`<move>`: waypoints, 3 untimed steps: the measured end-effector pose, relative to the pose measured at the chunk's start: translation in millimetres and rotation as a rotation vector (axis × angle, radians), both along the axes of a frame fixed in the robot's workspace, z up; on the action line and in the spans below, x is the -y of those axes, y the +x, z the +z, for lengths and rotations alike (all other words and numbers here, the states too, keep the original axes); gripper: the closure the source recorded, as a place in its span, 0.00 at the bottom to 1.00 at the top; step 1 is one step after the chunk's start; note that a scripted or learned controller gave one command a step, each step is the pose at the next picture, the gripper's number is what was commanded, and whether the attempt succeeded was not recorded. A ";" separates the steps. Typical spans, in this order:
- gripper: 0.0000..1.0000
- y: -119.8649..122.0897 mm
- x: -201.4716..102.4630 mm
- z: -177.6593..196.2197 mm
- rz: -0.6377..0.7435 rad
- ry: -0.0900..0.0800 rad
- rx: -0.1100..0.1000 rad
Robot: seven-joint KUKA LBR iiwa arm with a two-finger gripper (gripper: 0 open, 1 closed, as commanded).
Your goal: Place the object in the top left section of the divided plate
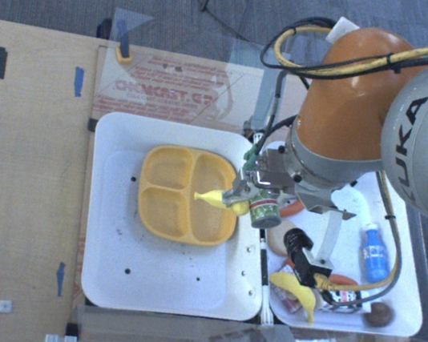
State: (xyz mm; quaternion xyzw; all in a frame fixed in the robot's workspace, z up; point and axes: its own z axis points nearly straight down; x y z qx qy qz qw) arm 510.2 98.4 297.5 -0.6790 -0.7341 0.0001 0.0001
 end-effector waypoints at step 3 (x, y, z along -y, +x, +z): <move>0.00 48.0 -72.1 -29.1 0.167 0.000 0.000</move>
